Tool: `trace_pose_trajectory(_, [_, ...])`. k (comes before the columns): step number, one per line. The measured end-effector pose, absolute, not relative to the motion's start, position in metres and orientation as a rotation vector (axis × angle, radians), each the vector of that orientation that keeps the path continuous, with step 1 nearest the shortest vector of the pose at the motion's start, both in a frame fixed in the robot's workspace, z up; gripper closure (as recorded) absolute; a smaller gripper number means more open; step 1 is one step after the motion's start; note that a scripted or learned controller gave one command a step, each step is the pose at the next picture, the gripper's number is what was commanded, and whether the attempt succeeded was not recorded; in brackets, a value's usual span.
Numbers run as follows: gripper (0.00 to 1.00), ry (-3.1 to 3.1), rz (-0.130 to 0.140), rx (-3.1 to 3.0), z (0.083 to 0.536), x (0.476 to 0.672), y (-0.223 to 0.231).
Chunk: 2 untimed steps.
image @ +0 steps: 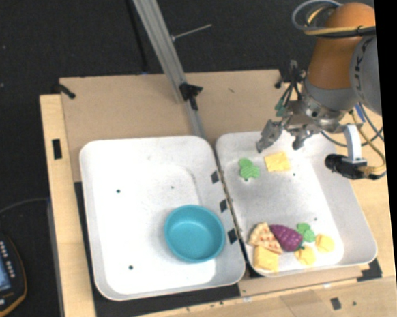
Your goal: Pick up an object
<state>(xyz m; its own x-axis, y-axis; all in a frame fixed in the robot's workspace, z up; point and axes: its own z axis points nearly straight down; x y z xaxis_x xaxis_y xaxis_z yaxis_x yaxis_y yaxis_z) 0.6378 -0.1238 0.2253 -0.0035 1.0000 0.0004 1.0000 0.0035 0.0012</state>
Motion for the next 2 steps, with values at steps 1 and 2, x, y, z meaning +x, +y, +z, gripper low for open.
trace_pose_trajectory(1, [0.0,2.225,0.002,2.217,0.225,0.638,-0.124])
trace_pose_trajectory(2, [0.0,2.223,-0.008,2.222,0.167,0.645,-0.128])
